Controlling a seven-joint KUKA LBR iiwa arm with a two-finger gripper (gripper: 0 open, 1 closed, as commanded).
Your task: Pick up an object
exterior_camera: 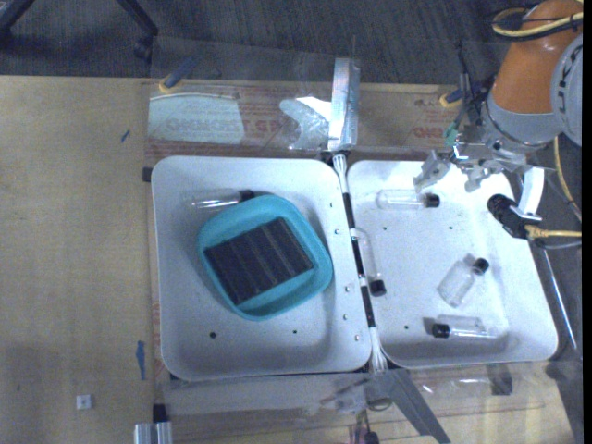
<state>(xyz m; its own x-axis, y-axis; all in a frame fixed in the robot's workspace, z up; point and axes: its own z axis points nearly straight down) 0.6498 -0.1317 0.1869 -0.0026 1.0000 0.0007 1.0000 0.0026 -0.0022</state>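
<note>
My gripper (452, 174) hangs over the far right part of the right bin (407, 248), open, with nothing between its fingers. A clear vial with a dark cap (403, 198) lies just left of it near the bin's far wall. Another clear vial (460, 280) lies tilted in the middle right, and a third (458, 326) rests near the front wall. In the left bin (176, 322) sits a teal tray with a dark ridged insert (264, 257), with a clear tube (217, 199) behind it.
A small clear tube with a black end (370, 274) lies along the divider between the bins. Crumpled plastic (305, 118) and a metal upright (344, 100) stand behind the bins. A black cable fitting (507, 213) sticks out by the right bin's right wall.
</note>
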